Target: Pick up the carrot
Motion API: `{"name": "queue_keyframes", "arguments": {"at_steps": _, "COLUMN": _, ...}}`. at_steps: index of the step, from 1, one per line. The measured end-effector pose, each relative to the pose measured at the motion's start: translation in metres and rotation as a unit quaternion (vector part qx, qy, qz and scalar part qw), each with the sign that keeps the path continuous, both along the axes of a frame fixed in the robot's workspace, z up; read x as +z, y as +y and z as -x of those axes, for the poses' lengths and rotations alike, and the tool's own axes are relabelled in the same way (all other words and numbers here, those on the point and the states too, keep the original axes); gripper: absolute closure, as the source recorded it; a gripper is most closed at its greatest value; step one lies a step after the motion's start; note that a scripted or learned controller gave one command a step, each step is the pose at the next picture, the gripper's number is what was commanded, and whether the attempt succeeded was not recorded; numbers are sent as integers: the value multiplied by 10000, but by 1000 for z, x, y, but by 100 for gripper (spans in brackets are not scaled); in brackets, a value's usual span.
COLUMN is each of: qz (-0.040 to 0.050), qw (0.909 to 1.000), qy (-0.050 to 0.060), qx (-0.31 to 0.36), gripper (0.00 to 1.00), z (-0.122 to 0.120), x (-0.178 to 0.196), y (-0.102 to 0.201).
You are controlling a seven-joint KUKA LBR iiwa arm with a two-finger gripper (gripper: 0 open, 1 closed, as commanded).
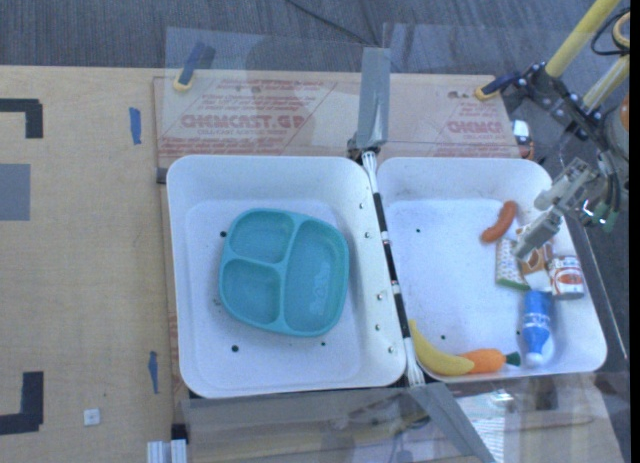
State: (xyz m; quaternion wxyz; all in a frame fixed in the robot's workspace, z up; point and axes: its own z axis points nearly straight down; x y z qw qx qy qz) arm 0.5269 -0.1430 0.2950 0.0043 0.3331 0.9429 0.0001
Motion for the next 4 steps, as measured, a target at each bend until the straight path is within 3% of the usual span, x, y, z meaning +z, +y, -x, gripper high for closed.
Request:
{"name": "queue_keyframes", "arguments": {"at_steps": 1, "qz": -10, "qw": 10000, "qy": 24, "qx": -91, "gripper": 0, "z": 24, "x": -94, "y": 10}}
{"name": "queue_keyframes", "arguments": {"at_steps": 2, "qz": -6, "qw": 9999, "qy": -9, "qx": -100, "gripper": 100, "z": 22, "x": -83, "y": 9}}
{"name": "queue_keyframes", "arguments": {"at_steps": 3, "qz": -6, "qw": 9999, "qy": -9, "qx": -102, "gripper": 0, "z": 22, "x": -83, "y": 9}}
{"name": "queue_keyframes", "arguments": {"at_steps": 4, "qz": -17, "qw": 9977, "qy": 33, "qx": -676, "gripper": 0, "z": 47, "x": -152, "y": 43}}
